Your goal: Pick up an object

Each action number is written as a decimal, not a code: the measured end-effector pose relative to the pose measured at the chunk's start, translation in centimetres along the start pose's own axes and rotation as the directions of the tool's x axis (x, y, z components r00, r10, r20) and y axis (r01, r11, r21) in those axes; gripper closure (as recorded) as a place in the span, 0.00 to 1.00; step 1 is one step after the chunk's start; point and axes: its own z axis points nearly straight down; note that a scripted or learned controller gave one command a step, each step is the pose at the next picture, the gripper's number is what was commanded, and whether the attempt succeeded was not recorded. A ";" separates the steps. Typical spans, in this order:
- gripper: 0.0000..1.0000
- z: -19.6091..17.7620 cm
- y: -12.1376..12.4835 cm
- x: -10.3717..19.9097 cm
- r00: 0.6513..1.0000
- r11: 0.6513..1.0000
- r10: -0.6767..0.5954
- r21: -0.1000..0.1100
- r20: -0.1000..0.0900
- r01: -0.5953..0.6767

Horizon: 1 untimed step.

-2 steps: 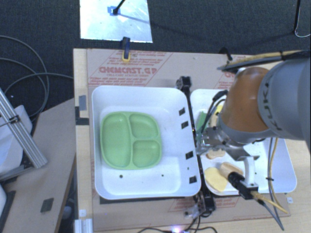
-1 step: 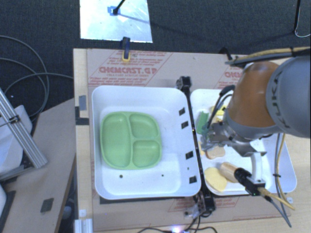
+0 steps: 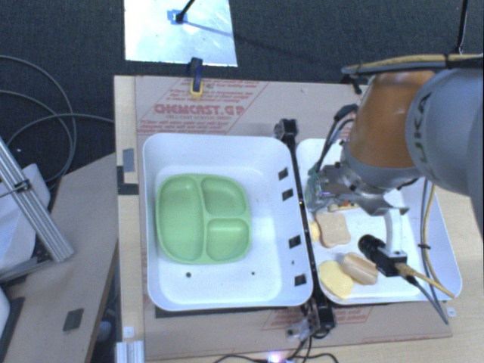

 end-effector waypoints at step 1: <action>1.00 -13.6 -3.2 -3.3 1.000 1.000 0.003 -0.013 0.000 -0.003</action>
